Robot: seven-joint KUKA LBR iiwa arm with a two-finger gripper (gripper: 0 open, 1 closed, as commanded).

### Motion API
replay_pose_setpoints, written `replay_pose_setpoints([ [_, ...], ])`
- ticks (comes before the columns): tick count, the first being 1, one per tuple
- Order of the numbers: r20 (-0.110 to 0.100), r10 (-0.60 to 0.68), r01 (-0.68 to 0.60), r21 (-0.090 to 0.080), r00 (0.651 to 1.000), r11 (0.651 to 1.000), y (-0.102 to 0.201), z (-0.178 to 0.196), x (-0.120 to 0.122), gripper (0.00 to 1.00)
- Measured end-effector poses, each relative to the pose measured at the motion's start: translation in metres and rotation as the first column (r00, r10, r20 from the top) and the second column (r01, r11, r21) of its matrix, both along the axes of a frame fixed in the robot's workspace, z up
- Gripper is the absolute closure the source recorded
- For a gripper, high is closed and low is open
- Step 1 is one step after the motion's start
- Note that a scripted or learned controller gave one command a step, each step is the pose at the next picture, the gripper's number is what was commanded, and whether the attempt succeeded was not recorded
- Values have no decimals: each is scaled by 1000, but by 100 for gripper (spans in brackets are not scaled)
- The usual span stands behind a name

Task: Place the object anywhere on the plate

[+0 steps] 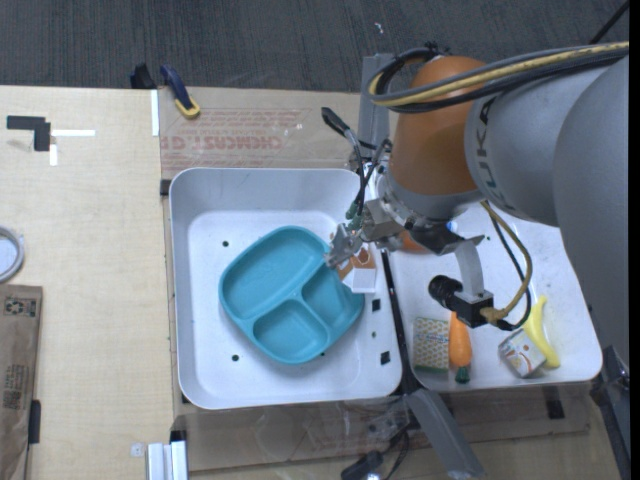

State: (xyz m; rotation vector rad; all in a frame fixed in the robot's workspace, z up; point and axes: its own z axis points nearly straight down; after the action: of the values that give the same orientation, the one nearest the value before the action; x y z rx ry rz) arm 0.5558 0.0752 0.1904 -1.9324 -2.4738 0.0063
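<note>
A blue divided plate [288,294] lies in the left white bin [200,268], turned at an angle. My gripper [348,251] hangs over the plate's right rim, close to the wall between the two bins. Its fingers are shut on a small white and orange object [361,270], which hangs just above the plate's right edge. The wrist hides much of the object, so its shape is hard to make out.
The right bin [570,278] holds a carrot [458,346], a green-patterned packet [430,342], a banana [543,330] and a small carton [518,356]. The grey arm with its orange band [435,128] reaches across the right bin. Cardboard and tape lie on the bench at left.
</note>
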Motion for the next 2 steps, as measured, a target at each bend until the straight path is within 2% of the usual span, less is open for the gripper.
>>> replay_pose_setpoints([
  [1,-2,-3,3,-1,1000,1000,-2,8,0,100],
  [2,1,-46,46,0,999,999,56,31,-34,100],
])
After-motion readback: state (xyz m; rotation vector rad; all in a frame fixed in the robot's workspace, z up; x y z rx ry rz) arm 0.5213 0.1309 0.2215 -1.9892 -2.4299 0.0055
